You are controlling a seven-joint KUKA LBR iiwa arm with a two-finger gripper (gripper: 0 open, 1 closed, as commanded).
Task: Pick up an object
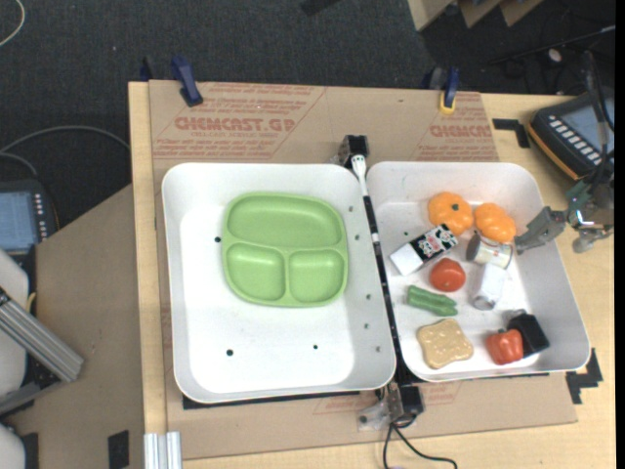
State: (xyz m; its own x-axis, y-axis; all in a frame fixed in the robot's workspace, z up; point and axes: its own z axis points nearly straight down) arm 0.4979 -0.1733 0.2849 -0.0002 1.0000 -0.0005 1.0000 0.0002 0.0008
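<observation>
At the right rim of the right-hand bin [557, 262], the robot's gripper [559, 225] reaches in low from the bench edge, one grey finger [538, 229] angled toward the bin's upper corner; how far the claw stands open cannot be told from this angle, and nothing is seen between its fingers. It hangs just beside a small white bottle-like piece [493, 254] without clearly touching it. The shallow white plastic bin holds a scatter of toy food: two round orange pumpkins [450, 209] and [495, 222] near the top, a glossy red tomato [447, 275] in the middle, a slim green vegetable [431, 300] below it, a tan, rough-faced slice of bread [444, 343] at the bottom, and a red pepper [505, 346] touching a black block [529, 330]. A black-and-white carton [434, 242] lies tilted beside a small white block [404, 259], and a pale tube-like piece [491, 285] lies near the tomato. The left-hand bin [195, 262] carries a smooth, light green divided plate [285, 249] with three compartments. Both bins sit on a brown cardboard sheet [254, 115] printed with red lettering.
</observation>
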